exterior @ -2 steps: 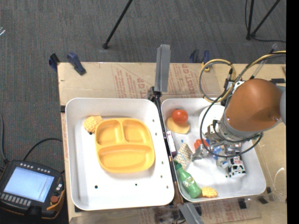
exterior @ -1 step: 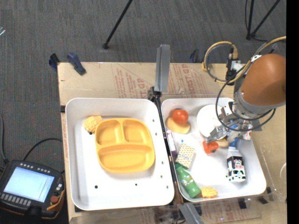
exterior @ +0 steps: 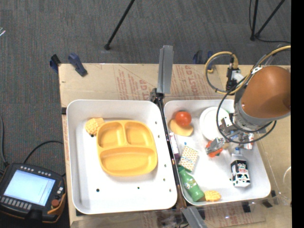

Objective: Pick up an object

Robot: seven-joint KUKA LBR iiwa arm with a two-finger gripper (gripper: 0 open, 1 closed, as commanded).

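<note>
- over the right bin [exterior: 259, 172], the grey arm [exterior: 263, 96] with its orange band reaches down from the right side of the bench, its wrist hanging above the bin's upper right part.
- the gripper [exterior: 237, 139] sits low beneath the wrist among cables and fittings; the arm's bulk hides the tips, so whether it is spread or pressed together cannot be told, and nothing can be seen pinched in it.
- just to the gripper's left lies a small red-orange object [exterior: 214, 147], near or touching the tool; contact cannot be confirmed.
- a white round plate [exterior: 211, 122] lies beside the wrist, partly covered by the arm.
- a red tomato [exterior: 182, 118] rests on a pale yellow piece [exterior: 182, 128] in the bin's upper left.
- a checkered packet [exterior: 189, 157] lies mid-left, a green bottle [exterior: 191, 184] slants along the lower left edge, and a yellow corn-like piece [exterior: 212, 195] lies at the bottom.
- a small black-and-white carton [exterior: 240, 173] stands in the lower right, apart from the gripper.
- across the divider, the left bin [exterior: 78, 175] bears a yellow compartment tray [exterior: 127, 147] with a yellow waffle-like piece [exterior: 94, 125] touching its upper left corner.
</note>
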